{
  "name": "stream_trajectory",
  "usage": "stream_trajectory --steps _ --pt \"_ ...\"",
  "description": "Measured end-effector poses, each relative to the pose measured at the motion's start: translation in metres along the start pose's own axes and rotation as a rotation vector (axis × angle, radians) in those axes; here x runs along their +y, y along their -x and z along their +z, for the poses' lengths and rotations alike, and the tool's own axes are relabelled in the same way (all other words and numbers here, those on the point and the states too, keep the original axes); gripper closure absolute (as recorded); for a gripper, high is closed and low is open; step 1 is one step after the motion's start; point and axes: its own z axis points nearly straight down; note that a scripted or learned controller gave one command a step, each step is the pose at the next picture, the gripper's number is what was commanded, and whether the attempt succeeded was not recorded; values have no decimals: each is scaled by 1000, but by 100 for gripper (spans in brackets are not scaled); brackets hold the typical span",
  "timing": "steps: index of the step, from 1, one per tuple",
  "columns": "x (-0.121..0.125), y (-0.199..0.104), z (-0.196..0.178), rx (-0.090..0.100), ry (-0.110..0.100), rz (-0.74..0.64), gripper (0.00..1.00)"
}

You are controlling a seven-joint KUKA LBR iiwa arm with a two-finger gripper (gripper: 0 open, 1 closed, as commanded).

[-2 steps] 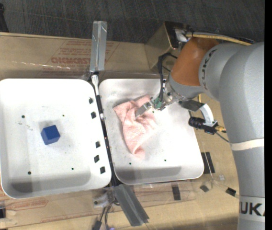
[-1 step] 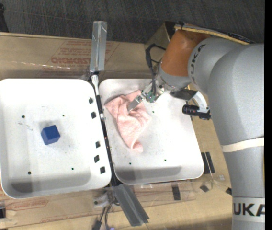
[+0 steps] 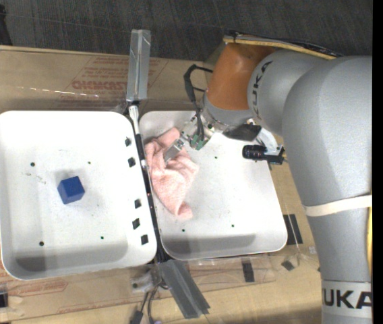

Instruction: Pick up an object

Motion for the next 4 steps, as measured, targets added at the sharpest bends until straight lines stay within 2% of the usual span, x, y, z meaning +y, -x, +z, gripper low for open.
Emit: stream_trajectory --steps 1,2,3,4 --pt "1 0 -8 6 -1 -4 100" --pt "1 0 -8 5 -1 -4 0" --pt "6 -11 -1 -4 0 -28 0" --pt "7 -11 -1 -4 0 -46 0"
